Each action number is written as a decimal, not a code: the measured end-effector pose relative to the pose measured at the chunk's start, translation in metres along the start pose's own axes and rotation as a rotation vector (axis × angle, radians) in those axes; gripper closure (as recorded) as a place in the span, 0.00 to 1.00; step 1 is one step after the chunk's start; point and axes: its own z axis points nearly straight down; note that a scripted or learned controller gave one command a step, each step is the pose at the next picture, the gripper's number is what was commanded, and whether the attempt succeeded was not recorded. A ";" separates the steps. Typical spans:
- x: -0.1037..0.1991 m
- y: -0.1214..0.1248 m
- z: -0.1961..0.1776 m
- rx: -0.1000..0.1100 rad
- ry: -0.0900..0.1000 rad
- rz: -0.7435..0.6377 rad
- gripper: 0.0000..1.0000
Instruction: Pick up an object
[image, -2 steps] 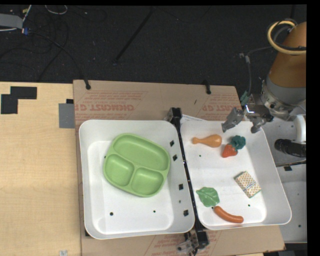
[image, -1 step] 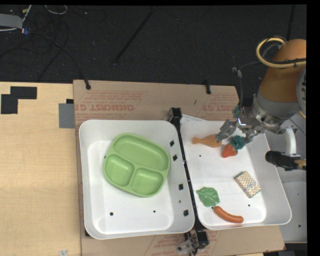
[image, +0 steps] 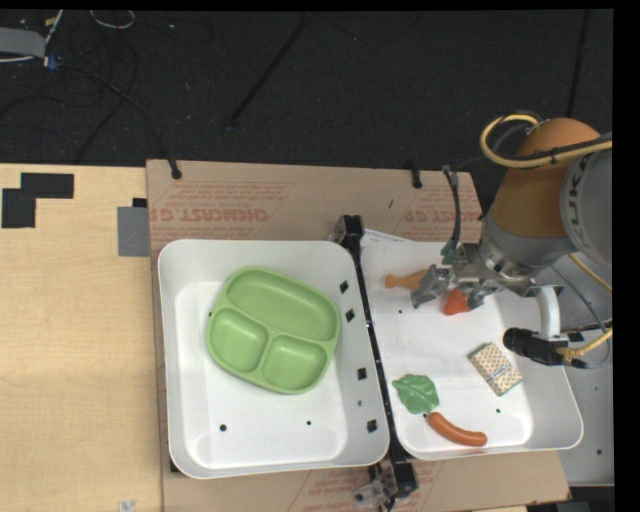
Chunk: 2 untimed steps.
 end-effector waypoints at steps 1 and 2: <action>-0.002 0.003 0.045 -0.001 -0.001 0.001 0.00; -0.003 0.003 0.032 -0.003 -0.001 0.003 1.00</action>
